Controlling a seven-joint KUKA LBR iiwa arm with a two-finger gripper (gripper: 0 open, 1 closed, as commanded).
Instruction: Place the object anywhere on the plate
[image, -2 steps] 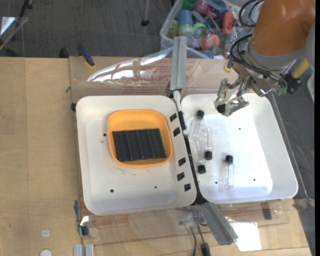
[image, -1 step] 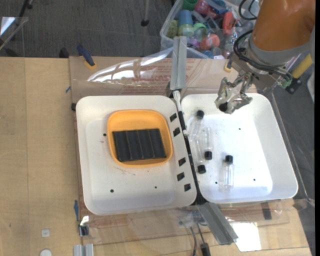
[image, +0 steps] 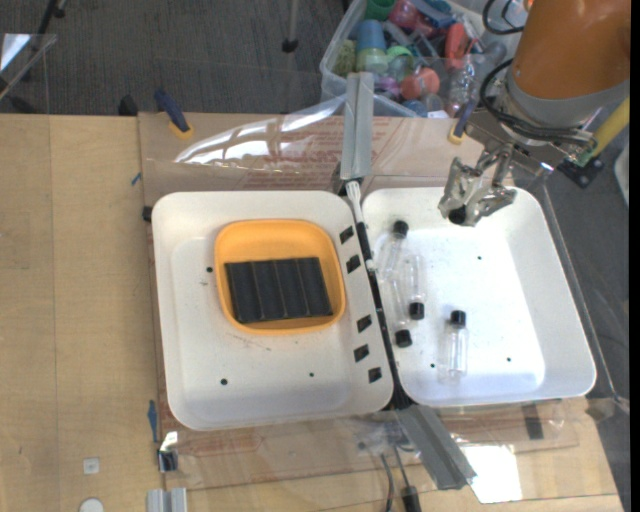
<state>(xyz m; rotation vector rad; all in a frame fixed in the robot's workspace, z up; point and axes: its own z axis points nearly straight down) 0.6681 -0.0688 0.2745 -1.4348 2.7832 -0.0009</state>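
there, gripper (image: 470, 207) above the right bin's (image: 560, 300) far edge, fingers spread, grasping nothing.

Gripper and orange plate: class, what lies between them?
In the camera view, a clear black-capped vial and the bins' black-tabbed divider lie between the gripper and the orange plate.

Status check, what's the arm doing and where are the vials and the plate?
Gripper over the right bin's far edge, nothing seen between its jaws. Clear vials lying in the right bin. Orange plate in the left bin, dark ridged block on it.
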